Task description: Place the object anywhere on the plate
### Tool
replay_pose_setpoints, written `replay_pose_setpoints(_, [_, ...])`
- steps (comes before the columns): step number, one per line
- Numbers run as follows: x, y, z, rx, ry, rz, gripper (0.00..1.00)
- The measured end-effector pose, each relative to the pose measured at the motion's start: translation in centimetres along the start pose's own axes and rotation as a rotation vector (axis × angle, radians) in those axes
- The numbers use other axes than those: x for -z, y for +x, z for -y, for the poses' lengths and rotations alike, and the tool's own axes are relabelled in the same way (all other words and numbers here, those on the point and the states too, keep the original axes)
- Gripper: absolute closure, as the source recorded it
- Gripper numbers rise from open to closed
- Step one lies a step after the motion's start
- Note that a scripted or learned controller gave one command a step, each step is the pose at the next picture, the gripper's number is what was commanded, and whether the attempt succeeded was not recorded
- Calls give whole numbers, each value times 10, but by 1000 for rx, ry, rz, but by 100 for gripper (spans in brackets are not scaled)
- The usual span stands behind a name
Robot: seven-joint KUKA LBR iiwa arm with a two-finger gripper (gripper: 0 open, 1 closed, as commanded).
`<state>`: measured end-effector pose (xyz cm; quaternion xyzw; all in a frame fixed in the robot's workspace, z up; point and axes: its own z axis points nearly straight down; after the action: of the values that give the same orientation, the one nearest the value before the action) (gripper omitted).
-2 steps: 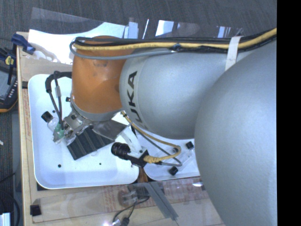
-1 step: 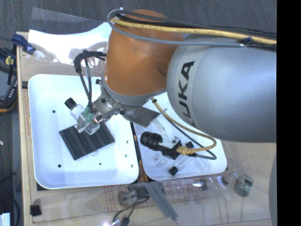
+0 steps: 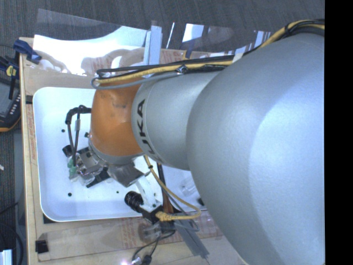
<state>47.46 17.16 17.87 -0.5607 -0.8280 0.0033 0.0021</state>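
One grey arm (image 3: 248, 126) with an orange band (image 3: 113, 123) covers most of the view from the right. One white bin (image 3: 47, 148) shows at left; its floor carries a few small dark specks. One gripper (image 3: 83, 167) sits low over the bin floor beneath the wrist. One small green item (image 3: 71, 173) shows at the gripper's left edge, touching or just beside it; whether it lies between them cannot be told.
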Motion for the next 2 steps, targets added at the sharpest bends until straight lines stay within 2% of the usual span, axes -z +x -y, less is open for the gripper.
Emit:
replay_pose_setpoints(1, [-9, -61, 23, -152, -2, -1, 100])
replay_pose_setpoints(2, [85, -55, 20, -54, -7, -1, 100])
